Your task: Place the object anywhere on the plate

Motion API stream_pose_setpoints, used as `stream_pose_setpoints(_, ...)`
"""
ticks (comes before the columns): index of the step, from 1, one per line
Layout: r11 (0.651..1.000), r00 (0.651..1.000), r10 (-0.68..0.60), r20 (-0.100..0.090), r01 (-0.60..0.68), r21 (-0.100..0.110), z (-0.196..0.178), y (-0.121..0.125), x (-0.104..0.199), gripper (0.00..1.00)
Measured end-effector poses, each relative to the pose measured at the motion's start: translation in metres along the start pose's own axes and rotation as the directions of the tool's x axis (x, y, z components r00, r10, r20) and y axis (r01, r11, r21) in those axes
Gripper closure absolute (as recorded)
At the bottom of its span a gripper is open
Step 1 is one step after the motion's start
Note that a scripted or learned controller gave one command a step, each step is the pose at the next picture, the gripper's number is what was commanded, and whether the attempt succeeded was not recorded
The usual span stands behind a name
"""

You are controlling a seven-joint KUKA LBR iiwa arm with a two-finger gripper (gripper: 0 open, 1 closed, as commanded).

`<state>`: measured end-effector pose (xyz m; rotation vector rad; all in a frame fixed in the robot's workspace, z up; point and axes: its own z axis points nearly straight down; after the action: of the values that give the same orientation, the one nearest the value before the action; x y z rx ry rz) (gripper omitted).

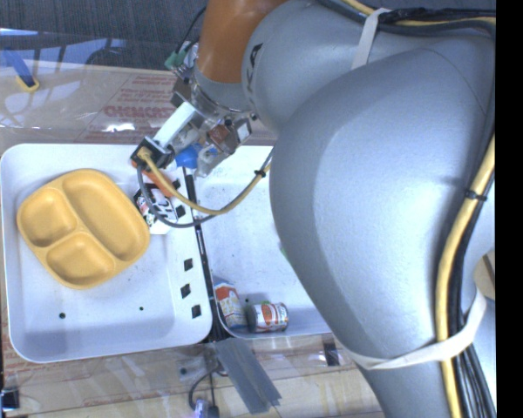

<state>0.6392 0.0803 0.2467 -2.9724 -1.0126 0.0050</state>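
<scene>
Two white bins sat side by side on our worktop [113,381], the yellow plate [81,226] in the left bin [96,329]. Our tool [157,190] hung at the frame's centre left, beside the plate's right rim; we could not tell its opening. Small cans [253,314] lay at the lower centre, in the right bin [244,233].

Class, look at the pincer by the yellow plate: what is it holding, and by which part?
It cannot be told. The pincer sits low beside the plate, its tips lost among cables.

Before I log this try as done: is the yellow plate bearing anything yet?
Nothing on it yet. The yellow plate shows all three compartments bare in the left bin. The gripper sits just beside its right rim.
</scene>
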Motion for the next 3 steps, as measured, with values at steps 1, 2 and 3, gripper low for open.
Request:
stream_pose_setpoints(1, 0.988, 0.988, 0.154, -0.001, -0.154, -0.001, 0.043, -0.051, 0.047, 1.00)
stream_pose_setpoints(2, 0.980, 0.980, 0.197, 0.004, -0.197, 0.001, 0.057, -0.017, -0.005, 1.00)
stream_pose_setpoints(3, 0.980, 0.980, 0.197, 0.003, -0.197, 0.001, 0.056, -0.017, -0.005, 0.00)
